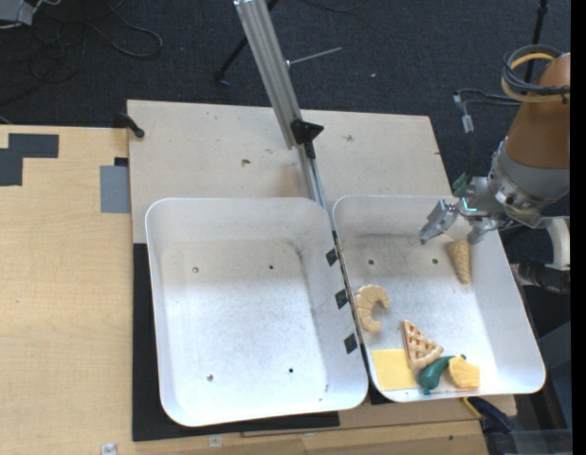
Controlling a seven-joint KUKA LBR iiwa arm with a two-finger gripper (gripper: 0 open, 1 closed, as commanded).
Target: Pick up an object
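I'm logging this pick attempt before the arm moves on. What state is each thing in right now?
gripper: jaws open, holding nothing, above the right bin
cone: lying loose by the right bin's far wall
croissant: lying near the divider
waffle wedge: lying flat
yellow card: flat on the floor
left bin: sitting level

Left bin [179, 226]: floor bare, wide free room across it. Right bin [521, 349]: upper-left and middle floor open. Obstacles there: croissant [372, 307] near dividing wall; cone [461, 260] near right wall, just below pincer [456, 224]; waffle wedge [421, 343], yellow slab [392, 369], green piece [432, 375] and yellow chunk [465, 374] crowded along near edge, some touching. Slanted metal rail [274, 74] with black clamp [304, 133] rises over far end of divide, blocks passage there. Black clips [342, 298] sit along shared rim.
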